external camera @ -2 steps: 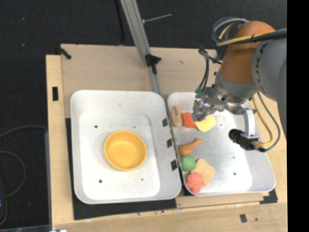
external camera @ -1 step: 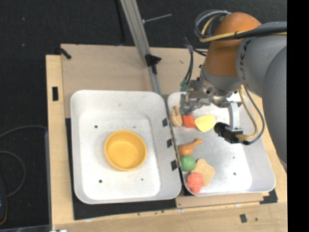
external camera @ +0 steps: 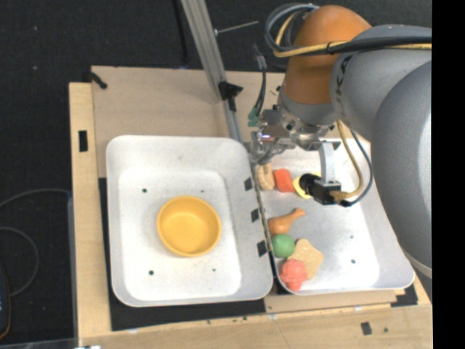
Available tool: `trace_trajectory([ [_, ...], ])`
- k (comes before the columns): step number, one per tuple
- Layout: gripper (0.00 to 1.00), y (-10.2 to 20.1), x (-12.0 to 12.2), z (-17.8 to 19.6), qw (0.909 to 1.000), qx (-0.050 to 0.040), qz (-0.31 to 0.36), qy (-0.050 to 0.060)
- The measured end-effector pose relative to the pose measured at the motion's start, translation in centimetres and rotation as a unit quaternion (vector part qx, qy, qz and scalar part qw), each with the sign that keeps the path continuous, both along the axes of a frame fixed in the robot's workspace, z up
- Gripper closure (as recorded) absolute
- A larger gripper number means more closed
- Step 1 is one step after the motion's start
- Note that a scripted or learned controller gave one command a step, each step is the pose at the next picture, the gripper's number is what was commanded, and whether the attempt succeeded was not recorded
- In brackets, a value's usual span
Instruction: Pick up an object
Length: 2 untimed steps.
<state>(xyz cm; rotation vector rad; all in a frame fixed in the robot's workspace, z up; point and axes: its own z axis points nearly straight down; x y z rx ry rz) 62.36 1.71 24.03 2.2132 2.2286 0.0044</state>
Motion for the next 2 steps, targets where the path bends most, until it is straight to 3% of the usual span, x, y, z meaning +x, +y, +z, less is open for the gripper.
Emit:
trace_trajectory([
  [1, 1.00, 4.95, 2.40, 0.73, 1.0000, 0.0001, 0.000, 0.000],
  [2, 0.00, 4.49, 2.31, 0.70, 1.0000, -0.0021, -0.001, 0.001],
])
